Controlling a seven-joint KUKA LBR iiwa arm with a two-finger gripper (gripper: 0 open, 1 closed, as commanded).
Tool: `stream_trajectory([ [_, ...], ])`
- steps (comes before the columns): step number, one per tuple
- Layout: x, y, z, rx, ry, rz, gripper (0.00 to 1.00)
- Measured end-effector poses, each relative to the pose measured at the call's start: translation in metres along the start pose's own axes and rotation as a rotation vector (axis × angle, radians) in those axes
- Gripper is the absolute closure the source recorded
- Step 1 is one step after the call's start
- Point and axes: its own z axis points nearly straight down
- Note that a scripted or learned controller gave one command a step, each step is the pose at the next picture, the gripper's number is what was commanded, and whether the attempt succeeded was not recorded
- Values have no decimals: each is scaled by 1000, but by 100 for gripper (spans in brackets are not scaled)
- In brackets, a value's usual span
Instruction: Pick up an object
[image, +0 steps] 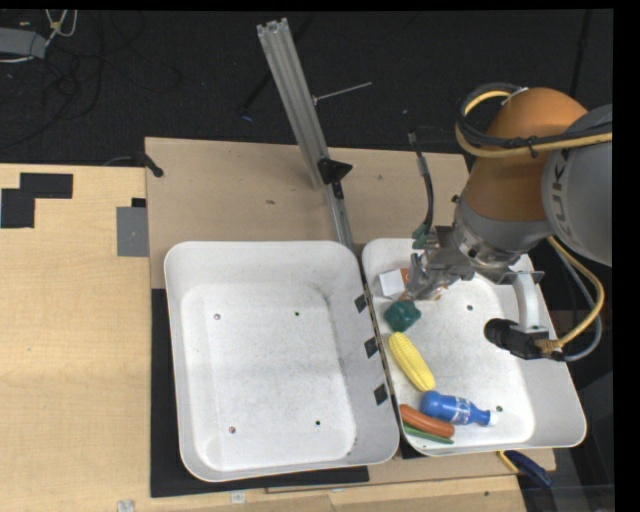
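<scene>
Pincer (425, 283) low over right bin (545, 400), just above dark green toy (403, 316). Grip state: cannot tell. Corn cob (412, 361) lies nearby.

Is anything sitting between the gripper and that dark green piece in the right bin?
Nothing visible does. The gripper hangs just above and to the right of the dark green piece, with bare bin floor between them. The corn cob lies on the piece's nearer side, away from the gripper.
</scene>
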Motion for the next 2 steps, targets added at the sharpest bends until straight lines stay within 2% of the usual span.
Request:
stream_trajectory([
  [2,111,10,6,-2,0,-2,100],
])
